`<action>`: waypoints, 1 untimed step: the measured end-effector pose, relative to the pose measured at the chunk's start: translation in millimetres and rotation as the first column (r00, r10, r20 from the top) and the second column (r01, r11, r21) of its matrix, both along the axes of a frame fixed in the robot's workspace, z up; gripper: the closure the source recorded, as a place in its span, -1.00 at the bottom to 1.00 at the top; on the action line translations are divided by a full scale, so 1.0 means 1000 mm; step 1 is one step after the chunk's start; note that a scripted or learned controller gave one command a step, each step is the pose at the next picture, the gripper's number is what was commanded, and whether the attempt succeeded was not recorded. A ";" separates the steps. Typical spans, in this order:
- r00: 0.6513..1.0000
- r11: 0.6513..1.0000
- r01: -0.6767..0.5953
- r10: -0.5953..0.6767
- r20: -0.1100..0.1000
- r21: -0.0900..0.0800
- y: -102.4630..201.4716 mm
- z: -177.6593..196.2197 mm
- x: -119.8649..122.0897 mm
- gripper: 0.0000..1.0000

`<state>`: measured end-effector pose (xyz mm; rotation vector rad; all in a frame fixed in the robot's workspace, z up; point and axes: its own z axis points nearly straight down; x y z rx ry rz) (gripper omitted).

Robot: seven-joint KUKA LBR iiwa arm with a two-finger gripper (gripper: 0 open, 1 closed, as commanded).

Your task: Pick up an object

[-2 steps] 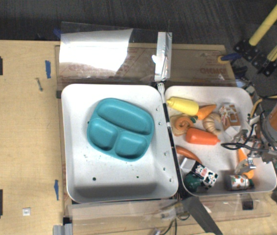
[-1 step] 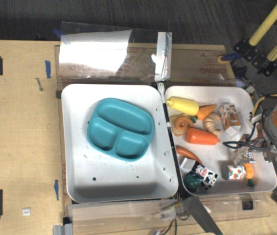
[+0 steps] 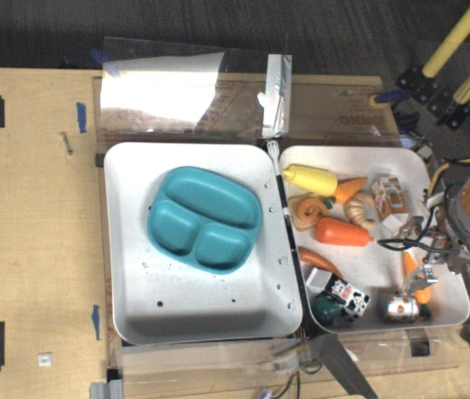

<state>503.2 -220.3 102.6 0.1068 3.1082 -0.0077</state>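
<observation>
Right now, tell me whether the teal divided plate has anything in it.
Empty. The teal divided plate in the left bin shows three bare compartments, nothing lying in them.

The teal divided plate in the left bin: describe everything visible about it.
The teal plate looks like smooth moulded plastic, rounded in outline, with three compartments: one long section along the far side and two smaller ones nearer the camera. It lies flat, turned at a slant, near the middle of the left bin, resting on the bin floor. Nothing else touches it.
</observation>
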 end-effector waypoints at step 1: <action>1.000 1.000 -0.003 0.003 0.015 -0.005 -0.002 -0.007 -0.009 -1.00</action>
